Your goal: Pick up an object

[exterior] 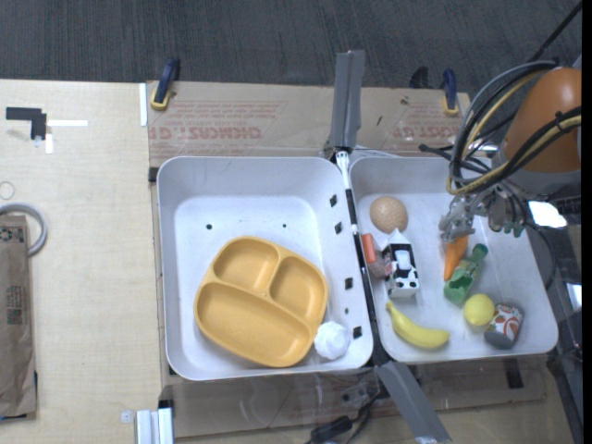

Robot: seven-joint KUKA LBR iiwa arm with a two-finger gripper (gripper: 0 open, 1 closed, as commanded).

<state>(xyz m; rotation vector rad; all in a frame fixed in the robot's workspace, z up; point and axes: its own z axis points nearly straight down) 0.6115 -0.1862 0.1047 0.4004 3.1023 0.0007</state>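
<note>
Nearest the camera, a banana (417, 328) lies along the front of the right bin (546, 340), with a yellow lemon (478, 310) and a grey, orange-patterned object (503, 326) to its right. Whether the fingers are wide or narrow cannot be told; the gripper (456, 220) hangs just above an orange carrot (453, 255), empty so far as can be seen. A green bottle-shaped item (464, 277) lies beside the carrot. Further left stand a black-and-white carton (401, 271) and a tan egg (389, 214). In the left bin (185, 192) rest a yellow divided plate (261, 300) and a white ball (332, 340). Both bins sit on the bench (74, 248).
</note>
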